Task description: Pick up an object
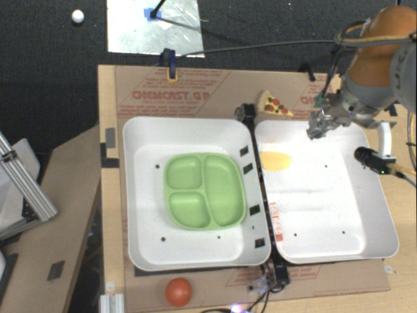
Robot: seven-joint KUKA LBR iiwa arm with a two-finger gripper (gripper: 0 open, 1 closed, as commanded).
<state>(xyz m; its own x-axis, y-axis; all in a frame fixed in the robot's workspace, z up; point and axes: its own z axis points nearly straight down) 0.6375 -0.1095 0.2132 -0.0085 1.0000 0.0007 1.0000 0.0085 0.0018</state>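
Bench surface: brown cardboard sheet (195, 90) on a dark floor, carrying two shallow white bins side by side. Left bin (140, 194), right bin (365, 233).

Gripper (317, 128): hangs over the far edge of the right bin, near its back wall, with the arm's orange band (384, 44) above it toward the view's right. At this slant and size the tips merge into one grey mass; cannot tell whether the gripper is spread or pressed together. Nothing is visible between the tips, so no hold is recorded. It looks to be above the bin floor, not touching anything, though height is hard to judge.

Candidate object: flat yellow piece (275, 160) on the floor of the right bin, close to the bin's left wall. It lies from the gripper toward the view's left and nearer the camera, a short way apart. Long axis runs roughly left to right in the view. This is the only loose thing in that bin and the nearest to the gripper.

Other items, further out:
- pizza-slice toy (273, 104) on the cardboard just behind the bins, left of the gripper, outside both bins.
- green divided tray (204, 191) in the middle of the left bin, well apart.
- orange ball (178, 291) on the cardboard in front of the left bin.

Judgement: pick not yet done; the next move calls for travel left and toward the camera, then descent onto the yellow piece. Its flatness may make a pinch unreliable.
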